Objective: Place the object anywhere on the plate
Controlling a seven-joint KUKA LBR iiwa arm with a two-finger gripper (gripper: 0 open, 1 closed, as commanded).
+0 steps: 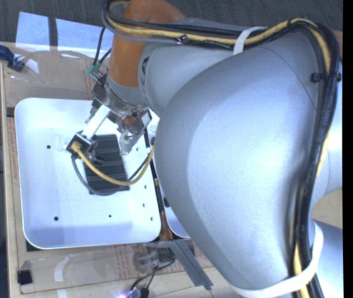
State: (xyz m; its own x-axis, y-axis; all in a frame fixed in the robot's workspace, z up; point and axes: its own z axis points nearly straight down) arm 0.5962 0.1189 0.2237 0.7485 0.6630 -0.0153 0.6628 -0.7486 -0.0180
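gripper (126, 139): below the orange band (133, 42), hanging low over the left bin (40, 166)
gripper state: cannot tell; apart or together isn't readable at this angle
hold: cannot tell; no thing can be made out in it
contact: close to the bin floor, but touching or clear of it can't be judged
left bin: right under the gripper, which sits over its upper-right part; the white floor spreads to the left of the gripper and toward the view's bottom
dots (56, 218): a few small dark specks on the bin floor, well apart from the gripper, to its left and below it in the view
arm (238, 154): big grey bulk just right of the gripper, covering most of what lies on that side
right bin (175, 225): white corner below-right of the gripper, tucked against the arm
object: cannot tell where it is; the arm hides that side
plate: same, can't be located
bench (58, 79): pale surface past the bin's far rim, up-left of the gripper
clamp (5, 54): blue, at the bench edge, far up-left of the gripper
paper (36, 30): pale blue sheet, beyond the clamp, well apart from the gripper
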